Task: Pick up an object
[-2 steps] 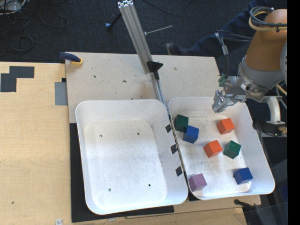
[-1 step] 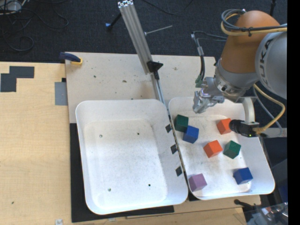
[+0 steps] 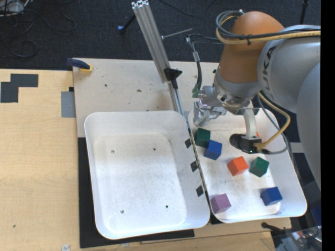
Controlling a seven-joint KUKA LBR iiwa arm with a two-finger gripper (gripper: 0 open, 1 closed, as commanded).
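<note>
Gripper (image 3: 201, 116) hangs just above a green cube (image 3: 202, 137) in the right bin (image 3: 293, 208); whether its jaws are spread cannot be told. A blue cube (image 3: 213, 149) touches the green one. Dark floor lies beyond the bench (image 3: 120, 85).

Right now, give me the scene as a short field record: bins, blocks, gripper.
left bin: white, shallow, no blocks in it
right bin: white, holds six blocks
blocks: green touching blue near the divider; orange; second green; second blue; purple
gripper: over the right bin's far left corner, just above the green block
holding: nothing visibly between the fingers
</note>
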